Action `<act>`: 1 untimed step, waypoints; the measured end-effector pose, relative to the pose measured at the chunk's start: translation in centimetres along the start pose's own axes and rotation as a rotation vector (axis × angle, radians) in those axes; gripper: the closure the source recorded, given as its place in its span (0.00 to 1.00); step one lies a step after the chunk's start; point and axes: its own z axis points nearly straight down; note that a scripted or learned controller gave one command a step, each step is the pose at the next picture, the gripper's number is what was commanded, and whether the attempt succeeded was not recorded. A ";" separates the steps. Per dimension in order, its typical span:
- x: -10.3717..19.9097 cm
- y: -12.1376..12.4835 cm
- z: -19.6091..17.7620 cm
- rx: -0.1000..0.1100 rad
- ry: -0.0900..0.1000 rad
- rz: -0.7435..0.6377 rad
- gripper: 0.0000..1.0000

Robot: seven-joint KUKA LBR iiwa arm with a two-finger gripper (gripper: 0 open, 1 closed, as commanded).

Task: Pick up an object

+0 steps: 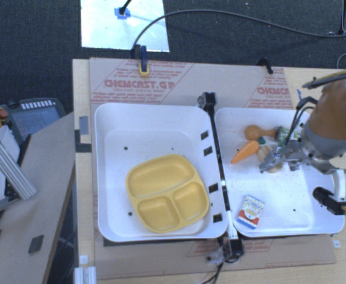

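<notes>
two white bins (161,114) on cardboard-covered bench (179,78), dark carpet (31,34) around; fingers (272,158) state unclear.

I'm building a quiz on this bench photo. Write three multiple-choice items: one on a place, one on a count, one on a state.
1. Where does the yellow tray lie?
A. left bin
B. right bin
C. on the carpet

2. How many compartments does the tray have?
A. two
B. three
C. five

3. How does the small carton rest?
A. lying flat in the right bin
B. stacked on the tray
C. hanging over a bin rim

Answers:
1 A, it sits on the left bin floor.
2 B, one long, two small.
3 A, its face points up, near the front wall.
</notes>
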 end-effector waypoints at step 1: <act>-0.1 0.2 -1.3 -0.005 -0.002 0.000 1.00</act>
